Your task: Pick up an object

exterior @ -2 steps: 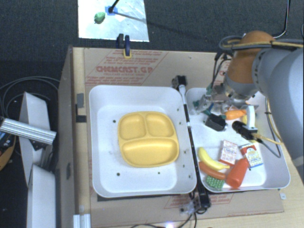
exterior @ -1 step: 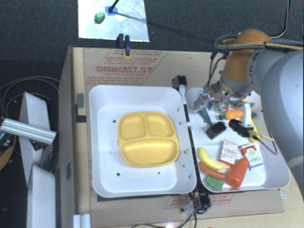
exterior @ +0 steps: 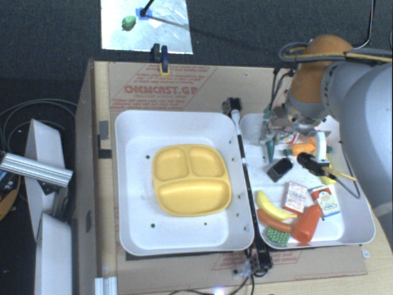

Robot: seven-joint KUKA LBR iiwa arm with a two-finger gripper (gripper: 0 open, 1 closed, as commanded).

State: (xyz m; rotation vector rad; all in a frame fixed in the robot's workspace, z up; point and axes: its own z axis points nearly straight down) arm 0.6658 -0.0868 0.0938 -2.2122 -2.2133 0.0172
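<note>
Claw over the right bin's far end

I see the claw (exterior: 270, 141) hanging just above the small black block (exterior: 280, 168); whether it is open or closed I cannot tell. Nearer me from the block lie a banana (exterior: 274, 206), a carrot (exterior: 275, 221) and an orange bottle (exterior: 306, 222), crowding the right bin (exterior: 361, 226).

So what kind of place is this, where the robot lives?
Probably a robot lab. A grey arm reaches over two white bins on a cardboard-covered bench, with toy food like a banana to practise on and loose cables beside it.
</note>
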